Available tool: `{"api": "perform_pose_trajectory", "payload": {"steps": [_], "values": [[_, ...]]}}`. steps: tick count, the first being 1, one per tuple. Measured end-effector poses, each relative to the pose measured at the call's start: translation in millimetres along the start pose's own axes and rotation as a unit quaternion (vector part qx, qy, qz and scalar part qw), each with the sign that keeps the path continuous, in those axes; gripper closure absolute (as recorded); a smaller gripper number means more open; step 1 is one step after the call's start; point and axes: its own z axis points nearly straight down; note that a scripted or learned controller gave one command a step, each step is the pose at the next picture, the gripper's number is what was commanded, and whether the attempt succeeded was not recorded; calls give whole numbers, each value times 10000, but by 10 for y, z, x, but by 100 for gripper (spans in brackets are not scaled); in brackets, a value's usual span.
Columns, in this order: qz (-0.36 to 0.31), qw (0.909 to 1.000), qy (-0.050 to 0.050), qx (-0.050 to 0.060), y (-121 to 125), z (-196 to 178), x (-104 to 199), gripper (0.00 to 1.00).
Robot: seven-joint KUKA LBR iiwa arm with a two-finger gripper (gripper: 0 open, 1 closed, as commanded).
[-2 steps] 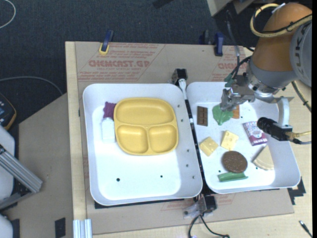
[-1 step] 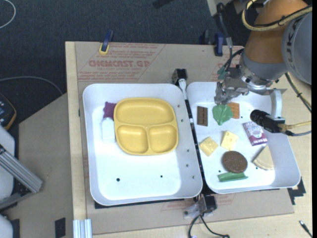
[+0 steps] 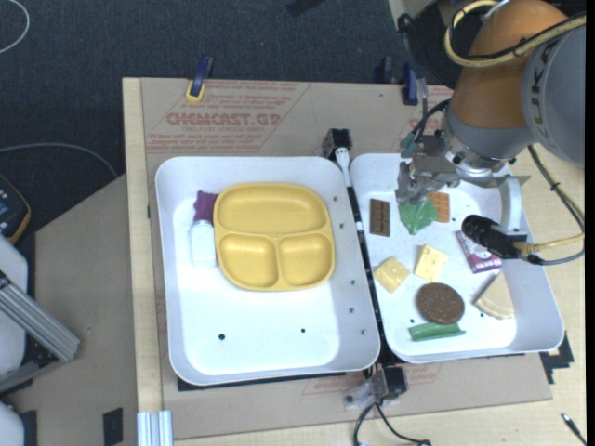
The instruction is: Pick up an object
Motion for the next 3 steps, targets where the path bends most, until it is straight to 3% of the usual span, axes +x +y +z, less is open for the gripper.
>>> {"api": "perform_pose_trajectory", "payload": {"steps": [1, 2, 3], "values": [[0, 10000, -6, -36, 106, -154, -14, 100], [13, 10000, -3, 3, 8, -52, -113, 100], [2, 10000, -7, -32, 77, -140, -88, 100]]}}
